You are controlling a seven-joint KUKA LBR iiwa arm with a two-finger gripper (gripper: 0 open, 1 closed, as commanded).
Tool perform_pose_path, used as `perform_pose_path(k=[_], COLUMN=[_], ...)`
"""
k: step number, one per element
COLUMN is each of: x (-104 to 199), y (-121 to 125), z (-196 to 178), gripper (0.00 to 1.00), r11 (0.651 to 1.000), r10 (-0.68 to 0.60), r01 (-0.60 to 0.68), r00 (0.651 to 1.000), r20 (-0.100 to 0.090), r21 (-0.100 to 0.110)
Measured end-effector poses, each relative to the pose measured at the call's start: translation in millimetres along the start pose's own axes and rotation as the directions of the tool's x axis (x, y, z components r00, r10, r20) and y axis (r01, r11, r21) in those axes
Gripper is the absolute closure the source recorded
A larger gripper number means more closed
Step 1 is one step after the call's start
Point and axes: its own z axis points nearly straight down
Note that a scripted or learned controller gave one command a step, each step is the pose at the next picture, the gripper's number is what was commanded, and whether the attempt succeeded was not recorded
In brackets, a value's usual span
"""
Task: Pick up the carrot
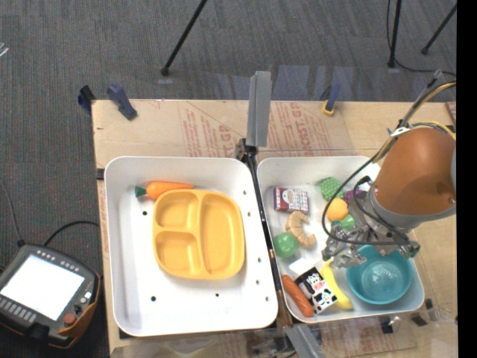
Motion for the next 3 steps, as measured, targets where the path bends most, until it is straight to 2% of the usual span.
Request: perform_pose_path(k=[1,2,3], x=[-8,-1,-57], y=[-57,-76,-82], z=[-89,-96,-14], gripper=[1.00,1.00,1.00], r11=[0.978,0.989,0.999], r10=[0.208,-0.150,-0.048], r01=[-0.208,0.150,0.048], r00=[0.978,0.989,0.999], r20=[0.015,0.009,0.005], r21=[0.009,0.009,0.002])
